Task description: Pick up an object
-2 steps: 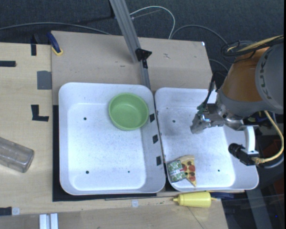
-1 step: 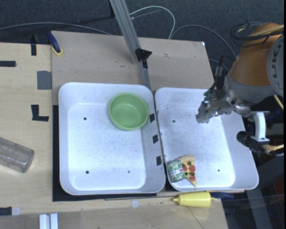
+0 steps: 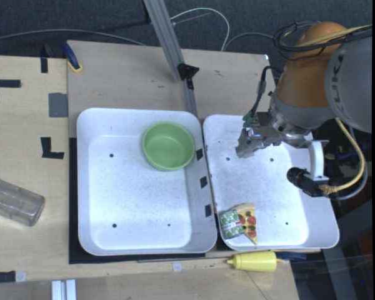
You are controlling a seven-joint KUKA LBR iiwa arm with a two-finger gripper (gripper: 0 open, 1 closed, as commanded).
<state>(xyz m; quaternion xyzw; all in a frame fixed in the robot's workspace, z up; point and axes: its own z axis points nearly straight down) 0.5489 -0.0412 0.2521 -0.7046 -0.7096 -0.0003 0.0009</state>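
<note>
In the camera view, your claw (image 3: 247,144) hangs over the upper part of the right bin (image 3: 300,236), and you cannot tell from here whether it is open or closed; nothing shows gripped in it. The nearest target, a flat snack packet (image 3: 239,222), lies below the claw against the bin's near-left wall. The green bowl (image 3: 169,145) sits to the claw's left in the left bin (image 3: 94,186). Expect trouble at the packet: the wall may block the claw, and the thin wrapper could slip.
</note>
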